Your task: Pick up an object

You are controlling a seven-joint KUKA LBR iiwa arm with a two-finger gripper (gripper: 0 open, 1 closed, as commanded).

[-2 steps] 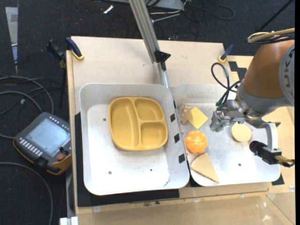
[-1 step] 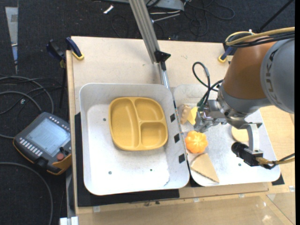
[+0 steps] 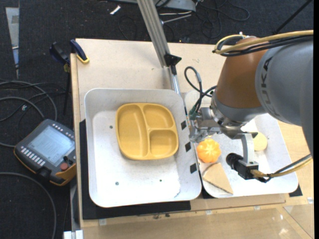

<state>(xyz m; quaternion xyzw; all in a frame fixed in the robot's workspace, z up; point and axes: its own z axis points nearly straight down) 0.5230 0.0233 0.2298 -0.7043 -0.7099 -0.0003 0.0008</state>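
An orange fruit [image 3: 208,151] lies at the left side of the right bin [image 3: 279,184]. Just in front of it rests a tan wedge-shaped piece [image 3: 218,178]. A pale yellow object [image 3: 260,142] peeks out from behind the arm near the bin's right side. My gripper [image 3: 199,129] hangs over the right bin's left edge, directly above and behind the orange fruit, with the bulky grey and orange wrist covering most of it. Nothing is visibly held.
The left bin [image 3: 99,148] holds a yellow divided plate [image 3: 147,131]. A metal pole [image 3: 157,31] slants up from between the bins. A black cable fitting [image 3: 240,166] hangs off the arm over the right bin. A teach pendant [image 3: 47,151] lies on the floor at left.
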